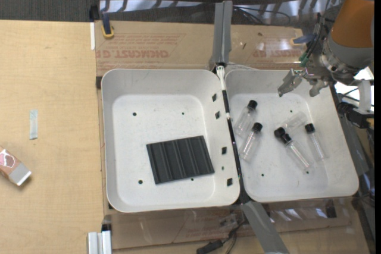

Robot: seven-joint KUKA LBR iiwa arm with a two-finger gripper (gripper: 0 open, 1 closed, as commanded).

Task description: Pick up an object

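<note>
While vials [280, 135] lie below, gripper [303, 83] hovers.

The right bin [333, 187] is crowded in its middle: four clear vials with black caps [250, 128] lie scattered there, two close together near the left wall, two more toward the right. Bare floor remains along the bin's front edge and in its rear left corner. The gripper [302, 81] hangs over the rear right corner, blocking that approach. In the left bin [119, 92], a dark ribbed slab [180, 159] occupies the front centre; the rear half and left side lie open. A raised divider [223, 38] separates the bins.
</note>
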